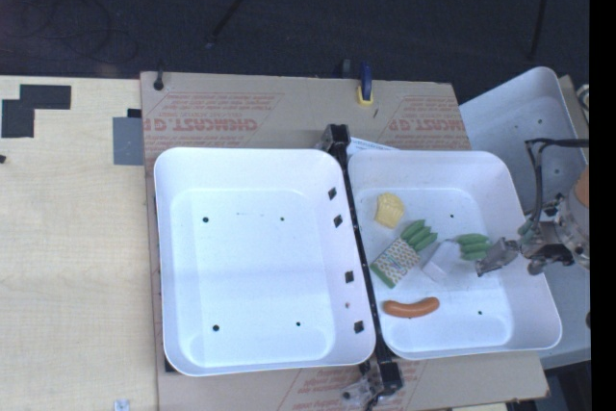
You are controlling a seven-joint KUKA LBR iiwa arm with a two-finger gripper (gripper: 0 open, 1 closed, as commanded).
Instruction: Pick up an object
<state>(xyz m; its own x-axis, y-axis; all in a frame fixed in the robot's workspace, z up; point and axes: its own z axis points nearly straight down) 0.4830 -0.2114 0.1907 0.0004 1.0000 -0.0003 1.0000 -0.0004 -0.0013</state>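
A green pod (472,244) is seen near the right bin's (525,337) right edge, just beside the gripper (493,261), which is held low over the bin floor; whether its fingers are apart or together cannot be told. A clear cup (439,261), a second pod (418,233), a patterned packet (396,260) and a yellow block (389,210) are grouped toward the middle, and a sausage (411,307) is laid nearer the front edge. The approach is judged to be in hand; closing squarely on one object is called for next.
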